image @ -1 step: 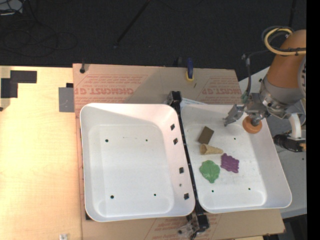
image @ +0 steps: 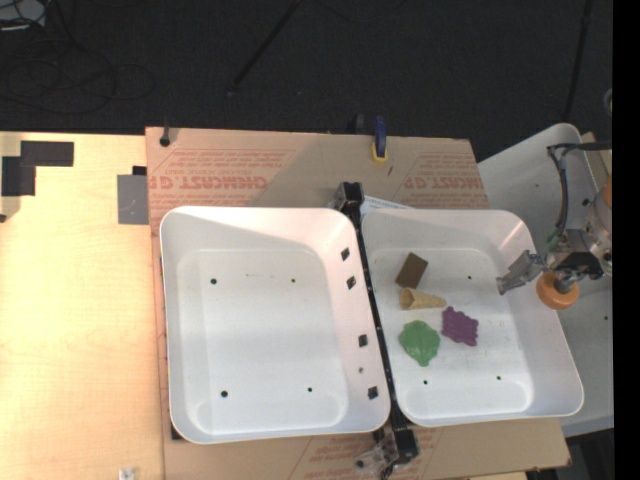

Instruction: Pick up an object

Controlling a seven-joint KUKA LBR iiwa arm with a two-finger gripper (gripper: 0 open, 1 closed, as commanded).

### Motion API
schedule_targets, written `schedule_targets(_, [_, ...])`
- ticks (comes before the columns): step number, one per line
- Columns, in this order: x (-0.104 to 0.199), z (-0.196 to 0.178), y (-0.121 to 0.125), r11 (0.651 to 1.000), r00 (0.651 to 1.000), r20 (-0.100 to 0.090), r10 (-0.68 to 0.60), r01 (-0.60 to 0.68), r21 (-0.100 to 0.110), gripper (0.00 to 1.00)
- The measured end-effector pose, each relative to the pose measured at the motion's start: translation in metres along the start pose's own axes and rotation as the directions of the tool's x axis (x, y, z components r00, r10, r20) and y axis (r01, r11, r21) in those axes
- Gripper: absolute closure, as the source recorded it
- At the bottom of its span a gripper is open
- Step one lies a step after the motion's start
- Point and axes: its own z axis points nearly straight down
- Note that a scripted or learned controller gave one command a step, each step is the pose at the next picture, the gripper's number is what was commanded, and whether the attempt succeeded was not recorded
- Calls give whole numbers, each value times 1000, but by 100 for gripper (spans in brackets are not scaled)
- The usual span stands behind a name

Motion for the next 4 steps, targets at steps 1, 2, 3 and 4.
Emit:
schedule_targets(1, [-3,-104,-60,1000,1000,3,0,0,-11,0])
schedule_targets(2, [-3,-107,-59,1000,1000,-1,-1,1,-1,100])
schedule_targets(3, [-3,93,-61,1000,1000,-7,-6,6,12,100])
schedule_targets(4, [71,3,-10,1000,1000,-2,-15,15,-10,100])
